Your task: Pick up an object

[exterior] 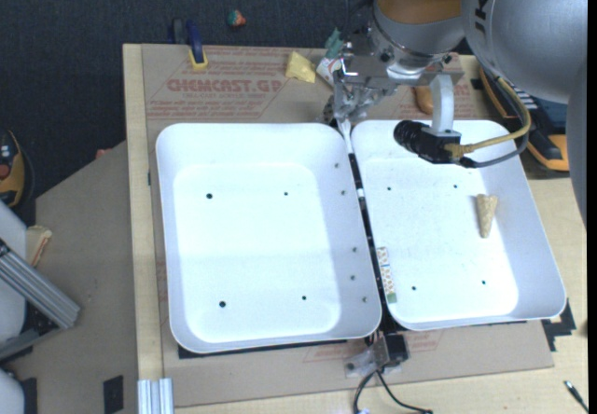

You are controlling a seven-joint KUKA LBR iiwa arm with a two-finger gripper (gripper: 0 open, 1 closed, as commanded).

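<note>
Dark floor around a brown board (pixel 233 81), carrying two shallow white bins side by side. Left bin (pixel 173 216) with bare bottom. Lying in the right bin (pixel 522 282), near its right wall: a small beige cone-shaped piece (pixel 486 214), well apart from the gripper (pixel 350 97). Gripper hanging low over the far rims, just where both bins meet; open or closed, cannot tell. On the board behind the bins, a yellow scrap (pixel 300 67) and a blue-yellow clamp (pixel 195 44).

red print on the cardboard sheet (pixel 224 84) reads, seemingly, "chemcast gp".
</note>
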